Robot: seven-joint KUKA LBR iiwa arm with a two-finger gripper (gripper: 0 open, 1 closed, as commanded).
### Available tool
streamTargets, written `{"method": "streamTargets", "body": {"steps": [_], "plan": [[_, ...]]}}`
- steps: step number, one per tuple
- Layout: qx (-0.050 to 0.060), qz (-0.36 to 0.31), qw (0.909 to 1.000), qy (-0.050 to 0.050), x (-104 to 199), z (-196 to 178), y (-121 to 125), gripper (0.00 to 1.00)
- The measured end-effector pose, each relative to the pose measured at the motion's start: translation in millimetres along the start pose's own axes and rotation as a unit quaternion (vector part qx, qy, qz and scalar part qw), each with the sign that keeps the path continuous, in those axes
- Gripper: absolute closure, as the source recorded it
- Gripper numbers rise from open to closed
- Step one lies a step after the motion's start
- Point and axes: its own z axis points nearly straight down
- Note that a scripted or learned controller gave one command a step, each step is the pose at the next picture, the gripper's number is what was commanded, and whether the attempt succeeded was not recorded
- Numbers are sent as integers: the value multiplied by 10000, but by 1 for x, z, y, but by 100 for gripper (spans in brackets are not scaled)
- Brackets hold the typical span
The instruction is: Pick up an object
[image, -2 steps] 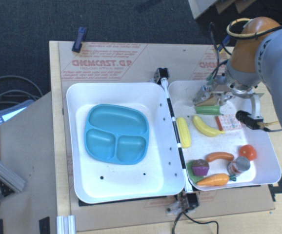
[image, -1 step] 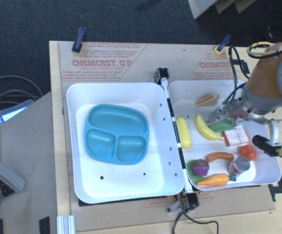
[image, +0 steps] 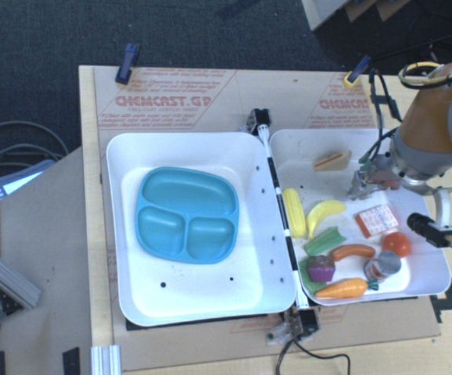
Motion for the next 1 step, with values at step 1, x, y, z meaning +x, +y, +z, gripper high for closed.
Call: {"method": "streamTargets", "body": {"steps": [1], "plan": [[2,-1,10000,1,0,0,0,0]]}}
